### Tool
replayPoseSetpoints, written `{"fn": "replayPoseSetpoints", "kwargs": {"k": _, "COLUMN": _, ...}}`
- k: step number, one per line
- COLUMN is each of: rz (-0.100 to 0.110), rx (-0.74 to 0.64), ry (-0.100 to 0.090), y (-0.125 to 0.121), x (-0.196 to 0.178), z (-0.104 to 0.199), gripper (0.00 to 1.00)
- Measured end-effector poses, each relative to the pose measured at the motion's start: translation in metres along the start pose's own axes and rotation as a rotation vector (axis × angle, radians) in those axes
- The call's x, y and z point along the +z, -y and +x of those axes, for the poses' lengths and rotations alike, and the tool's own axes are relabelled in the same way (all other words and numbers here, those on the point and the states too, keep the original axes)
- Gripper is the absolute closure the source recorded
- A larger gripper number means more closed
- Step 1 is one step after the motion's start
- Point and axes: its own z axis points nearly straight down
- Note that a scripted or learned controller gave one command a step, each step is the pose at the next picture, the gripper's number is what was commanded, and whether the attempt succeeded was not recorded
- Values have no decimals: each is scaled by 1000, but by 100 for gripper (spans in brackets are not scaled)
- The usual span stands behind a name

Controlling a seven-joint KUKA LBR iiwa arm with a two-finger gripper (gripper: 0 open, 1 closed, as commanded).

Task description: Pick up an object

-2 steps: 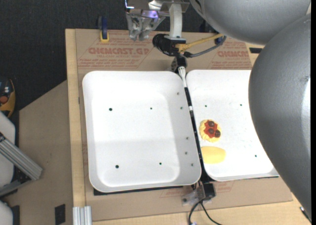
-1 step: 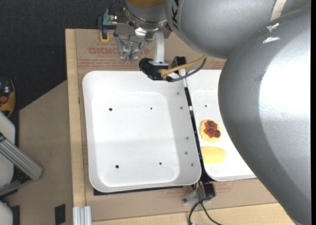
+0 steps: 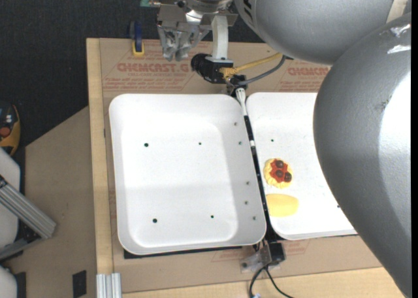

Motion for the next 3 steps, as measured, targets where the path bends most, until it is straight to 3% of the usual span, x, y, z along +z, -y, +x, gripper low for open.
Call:
{"fn": "replayPoseSetpoints", "kwargs": {"k": 1, "rz": 2, "rx": 0, "ry": 0, "y": 8, "x": -29, "z": 0, "gripper": 100}}
{"fn": "replayPoseSetpoints", "kwargs": {"k": 2, "rz": 18, "rx": 2, "ry": 6, "y": 2, "x": 66, "z": 0, "gripper": 100}}
{"fn": "replayPoseSetpoints", "kwargs": {"k": 3, "rz": 1, "rx": 0, "ry": 0, "y": 0, "x": 3, "z": 0, "gripper": 100}}
